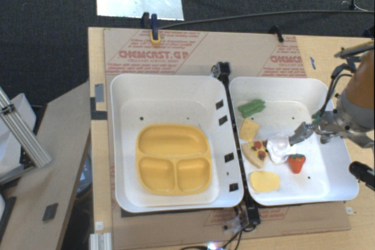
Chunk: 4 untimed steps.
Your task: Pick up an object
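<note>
arm [356, 96]: the picture's right edge is cutting it off, so just the wrist end is showing above the right bin [316, 190].
gripper [300, 133]: it is looking small and blurred; whether the fingers are apart or together is not coming through.
white thing [279, 147]: it is lying just at the gripper's tip, too pale and blurred to name, and contact with it is not telling.
pizza slice [256, 153]: the white thing is covering its right edge.
surface [99, 155]: the two bins are hiding most of it, and its near edge is running out at the picture's bottom.
grey rail [23, 134]: the left edge is cutting it off.
</note>
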{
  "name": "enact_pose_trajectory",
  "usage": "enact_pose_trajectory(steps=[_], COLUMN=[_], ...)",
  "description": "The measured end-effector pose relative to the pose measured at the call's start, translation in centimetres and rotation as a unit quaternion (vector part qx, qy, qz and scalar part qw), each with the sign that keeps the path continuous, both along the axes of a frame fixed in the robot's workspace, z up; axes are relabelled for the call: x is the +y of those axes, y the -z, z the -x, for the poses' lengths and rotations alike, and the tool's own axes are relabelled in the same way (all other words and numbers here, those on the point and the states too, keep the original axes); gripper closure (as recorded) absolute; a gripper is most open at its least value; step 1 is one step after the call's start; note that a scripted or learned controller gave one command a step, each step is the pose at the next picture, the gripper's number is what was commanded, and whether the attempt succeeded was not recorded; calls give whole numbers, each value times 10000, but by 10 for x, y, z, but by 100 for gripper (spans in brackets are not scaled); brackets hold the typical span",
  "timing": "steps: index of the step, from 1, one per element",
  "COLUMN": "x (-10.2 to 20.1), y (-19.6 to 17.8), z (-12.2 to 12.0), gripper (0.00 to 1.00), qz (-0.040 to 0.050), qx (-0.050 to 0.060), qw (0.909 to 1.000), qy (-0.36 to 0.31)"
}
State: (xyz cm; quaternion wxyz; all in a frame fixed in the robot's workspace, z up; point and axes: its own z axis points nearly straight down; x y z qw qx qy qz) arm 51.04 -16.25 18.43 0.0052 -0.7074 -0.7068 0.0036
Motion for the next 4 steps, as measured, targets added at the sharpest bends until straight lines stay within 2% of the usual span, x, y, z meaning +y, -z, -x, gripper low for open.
enact_pose_trajectory(steps=[1, 2, 3, 4], x=[1, -6, 2, 1], y=[-7, 38, 85, 98], z=[-3, 1, -4, -6], gripper=[0, 0, 0, 0], qz=[13, 10, 9, 17], qx=[-67, -64, -65, -73], qw=[10000, 10000, 10000, 10000], qy=[-19, -12, -16, -6])
